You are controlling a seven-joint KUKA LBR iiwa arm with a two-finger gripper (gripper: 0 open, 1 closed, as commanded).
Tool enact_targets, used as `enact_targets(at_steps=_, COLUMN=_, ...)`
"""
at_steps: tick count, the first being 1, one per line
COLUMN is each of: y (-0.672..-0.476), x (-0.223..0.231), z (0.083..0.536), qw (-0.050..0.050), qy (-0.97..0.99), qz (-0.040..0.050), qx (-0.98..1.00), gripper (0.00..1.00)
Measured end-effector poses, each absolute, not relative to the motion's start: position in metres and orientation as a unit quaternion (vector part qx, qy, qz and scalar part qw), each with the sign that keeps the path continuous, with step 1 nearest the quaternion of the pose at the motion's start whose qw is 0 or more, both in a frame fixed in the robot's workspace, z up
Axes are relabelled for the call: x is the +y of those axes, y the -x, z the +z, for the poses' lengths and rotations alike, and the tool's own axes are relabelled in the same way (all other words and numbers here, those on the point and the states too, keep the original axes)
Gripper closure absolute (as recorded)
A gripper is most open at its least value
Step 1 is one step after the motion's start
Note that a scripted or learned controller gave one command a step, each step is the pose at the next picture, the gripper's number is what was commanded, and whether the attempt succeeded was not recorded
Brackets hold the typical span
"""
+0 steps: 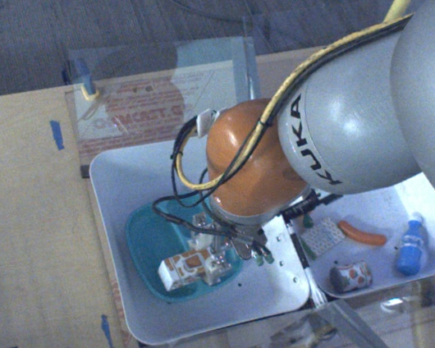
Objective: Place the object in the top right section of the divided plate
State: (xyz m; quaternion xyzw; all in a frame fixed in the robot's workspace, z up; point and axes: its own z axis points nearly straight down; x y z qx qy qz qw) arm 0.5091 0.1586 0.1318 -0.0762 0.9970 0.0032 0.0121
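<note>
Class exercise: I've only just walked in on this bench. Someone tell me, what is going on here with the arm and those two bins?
A grey KUKA arm reaches in from the right over the left bin. Its pincer hangs right above the teal divided plate, where a white and brown box sits by the fingertips. Whether the box is gripped is hard to tell. The right bin holds a blue bottle, an orange carrot and a small can.
</note>
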Motion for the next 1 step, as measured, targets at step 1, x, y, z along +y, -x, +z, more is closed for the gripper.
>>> enact_targets(at_steps=1, y=-0.5470, x=0.1458, z=0.2822, qw=0.002, qy=0.108, qz=0.0008, qx=0.994, gripper=1.00)
